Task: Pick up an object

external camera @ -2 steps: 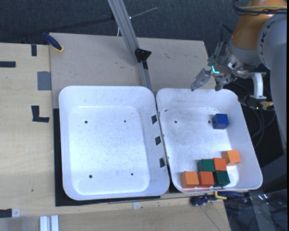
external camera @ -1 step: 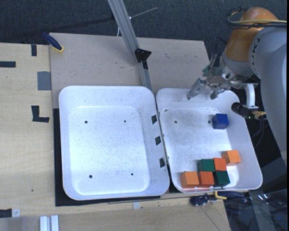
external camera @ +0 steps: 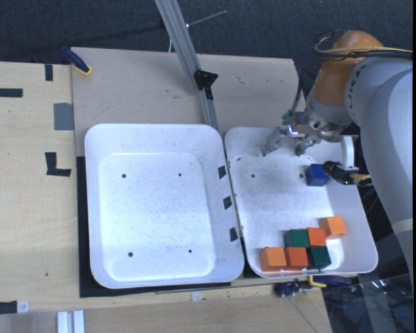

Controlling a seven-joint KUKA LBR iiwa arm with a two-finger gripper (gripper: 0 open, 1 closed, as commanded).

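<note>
The arm reached in from the right and its pincer hung over the far end of the right-hand bin, with nothing between its fingers. Whether those fingers stood wide or narrow could not be told from this angle. This looked like the approach step: no object was yet taken.

The nearest candidate was a blue block, lying alone just beside the pincer, toward the bin's right wall. The others sat well apart from it at the bin's near end: a cluster of orange blocks and green blocks packed touching one another, with one more orange block at the edge.

The next move probably called for shifting over the blue block and descending squarely on it, since the crowded cluster offered little room for fingers. The left-hand bin played no part.
</note>
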